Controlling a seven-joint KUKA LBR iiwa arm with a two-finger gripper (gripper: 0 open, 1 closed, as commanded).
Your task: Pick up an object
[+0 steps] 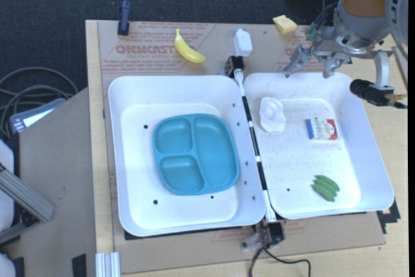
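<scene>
The metal gripper [316, 60] hangs over the far rim of the right bin [363, 159], its thin fingers spread apart with nothing between them. Just below it in the view lie a crumpled white lump [272, 114], a small flat carton [321, 129], and further off, bumpy green pods [326, 187].

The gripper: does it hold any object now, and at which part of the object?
Nothing is held. The gripper hangs open over the right bin's far rim, nothing between its fingers.
</scene>
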